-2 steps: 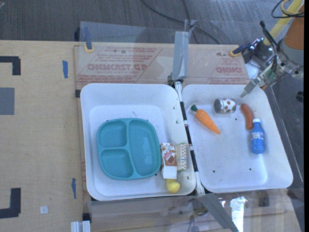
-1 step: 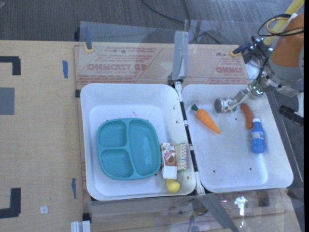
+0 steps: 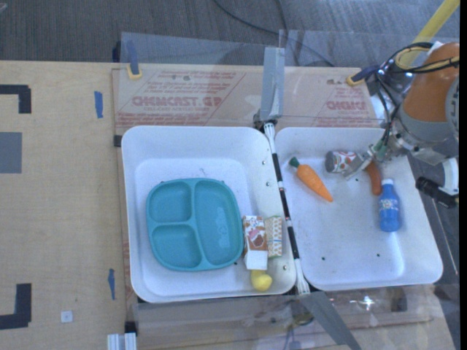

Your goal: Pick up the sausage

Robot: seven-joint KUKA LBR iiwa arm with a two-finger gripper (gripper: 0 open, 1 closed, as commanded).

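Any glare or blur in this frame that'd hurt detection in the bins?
Camera view: bright glare patch on the floor at top, away from the bins; right bin and left bin evenly lit, shadows soft. Sausage small and slightly soft beside the gripper; carrot and blue bottle read clearly.

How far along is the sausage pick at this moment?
Done so far: the arm has reached in over the right bin, and the claw sits low beside the can, at the top end of the sausage. In hand: the approach, though I cannot tell whether a grasp has closed. Left: the lift, since the sausage lies on the bin floor between the carrot and the blue bottle.
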